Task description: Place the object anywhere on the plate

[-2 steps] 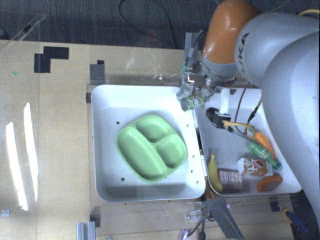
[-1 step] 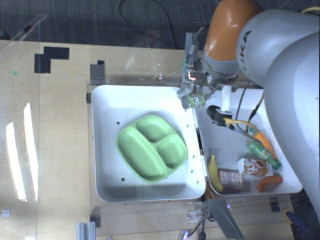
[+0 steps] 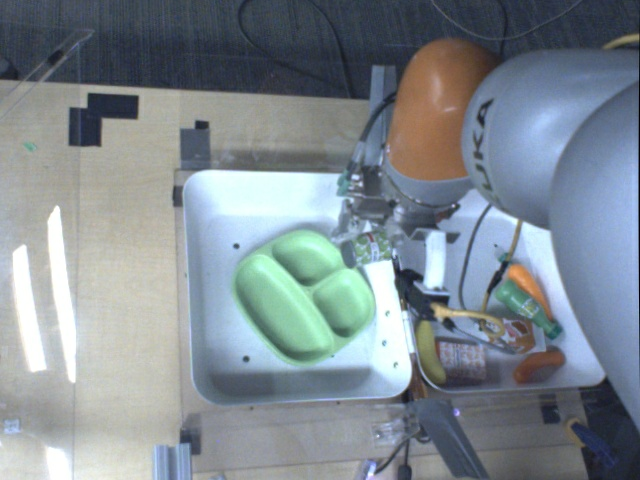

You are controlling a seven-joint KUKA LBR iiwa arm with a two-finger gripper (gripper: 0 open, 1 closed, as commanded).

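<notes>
Desk [image 3: 100,268] of pale wood fills the left side, and on it stands the left bin [image 3: 205,228], white and shallow. In this bin lies the plate [image 3: 300,298], light green, with three compartments, set at a slant.

Just beside the plate's right rim hangs the gripper [image 3: 368,248], under the orange band of the arm. Whether it is spread or pressed together I cannot tell, because the wrist covers it from above. I also cannot tell if something is pinched there.

The object for the task is most probably still among the things in the right bin [image 3: 585,363], close to the wall between the two bins:

- **The banana [image 3: 428,353]** lies at the near left corner. I judge it light and a little soft, with smooth skin, so the middle of its body is the best place to take it, with mild force.
- **The flat packet [image 3: 465,360]** touches it. It looks thin and hard to get under.
- **The green bottle [image 3: 525,303]** lies on its side. It looks stiff, round and likely slippery, so across its body is safer than at the neck.
</notes>
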